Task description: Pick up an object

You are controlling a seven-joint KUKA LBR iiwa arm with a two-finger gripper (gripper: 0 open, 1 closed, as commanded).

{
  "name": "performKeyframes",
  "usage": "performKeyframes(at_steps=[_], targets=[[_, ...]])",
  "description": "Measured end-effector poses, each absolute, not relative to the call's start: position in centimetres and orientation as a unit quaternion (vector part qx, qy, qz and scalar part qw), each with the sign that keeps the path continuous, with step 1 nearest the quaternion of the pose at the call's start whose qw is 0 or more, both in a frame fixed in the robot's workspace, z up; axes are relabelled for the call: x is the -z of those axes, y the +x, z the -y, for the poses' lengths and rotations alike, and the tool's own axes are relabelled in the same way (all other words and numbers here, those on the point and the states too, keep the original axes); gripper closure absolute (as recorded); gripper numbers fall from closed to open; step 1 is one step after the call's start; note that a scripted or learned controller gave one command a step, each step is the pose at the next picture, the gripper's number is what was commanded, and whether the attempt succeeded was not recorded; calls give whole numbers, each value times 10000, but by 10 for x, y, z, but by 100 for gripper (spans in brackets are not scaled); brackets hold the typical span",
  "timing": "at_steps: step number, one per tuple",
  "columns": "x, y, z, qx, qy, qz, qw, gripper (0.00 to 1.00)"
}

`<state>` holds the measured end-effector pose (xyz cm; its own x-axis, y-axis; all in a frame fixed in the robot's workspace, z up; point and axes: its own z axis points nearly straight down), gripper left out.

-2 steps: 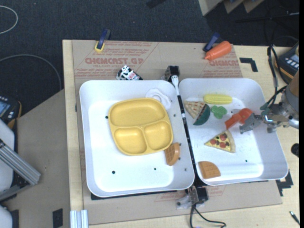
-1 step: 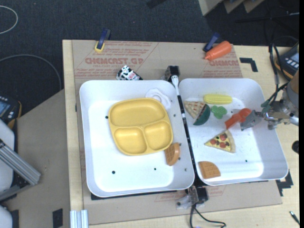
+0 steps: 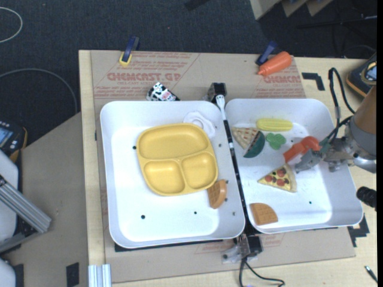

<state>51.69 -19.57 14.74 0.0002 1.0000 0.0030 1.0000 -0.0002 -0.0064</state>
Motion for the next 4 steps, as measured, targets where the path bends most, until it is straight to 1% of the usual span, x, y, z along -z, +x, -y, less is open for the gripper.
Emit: performKeyframes(at_steps=[1, 2, 3, 4], targets=[[-88, 514, 193, 13, -7078, 7064, 9, 0], [-88, 515, 193, 17, -7072, 7071, -4, 0], [-100, 518, 192, 45, -7065, 7077, -29, 100], [-162, 524, 188, 15, -7063, 7079, -38, 100]])
